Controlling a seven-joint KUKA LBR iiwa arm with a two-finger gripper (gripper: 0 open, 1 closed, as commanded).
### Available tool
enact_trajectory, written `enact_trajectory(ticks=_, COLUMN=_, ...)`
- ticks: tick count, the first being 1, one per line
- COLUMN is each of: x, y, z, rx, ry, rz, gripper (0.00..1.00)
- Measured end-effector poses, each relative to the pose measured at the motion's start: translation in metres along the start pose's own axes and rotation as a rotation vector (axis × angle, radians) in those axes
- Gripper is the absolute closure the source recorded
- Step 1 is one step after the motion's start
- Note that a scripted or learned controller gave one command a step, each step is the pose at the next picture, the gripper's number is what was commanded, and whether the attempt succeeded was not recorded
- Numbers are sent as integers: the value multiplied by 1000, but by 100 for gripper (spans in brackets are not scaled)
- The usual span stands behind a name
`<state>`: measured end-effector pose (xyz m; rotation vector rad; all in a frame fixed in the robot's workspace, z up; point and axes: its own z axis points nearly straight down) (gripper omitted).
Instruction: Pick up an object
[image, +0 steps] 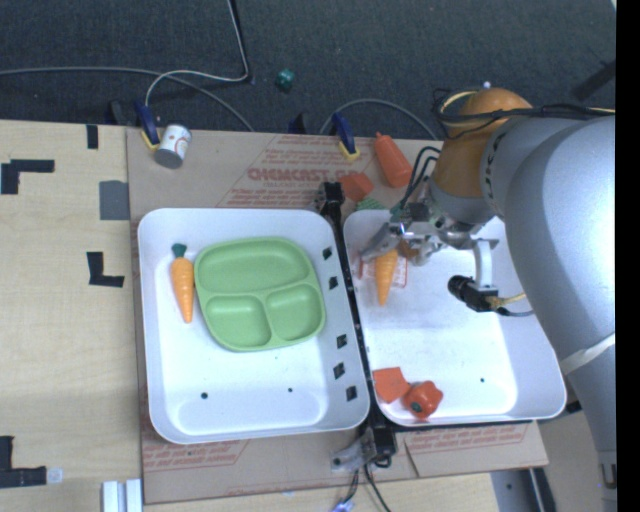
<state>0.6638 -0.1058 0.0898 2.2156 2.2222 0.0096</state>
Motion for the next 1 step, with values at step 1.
enact_trajectory(ticks=1, x=-4, y=1, z=-12, rx=-5, ry=-8, rz=1, gripper=100)
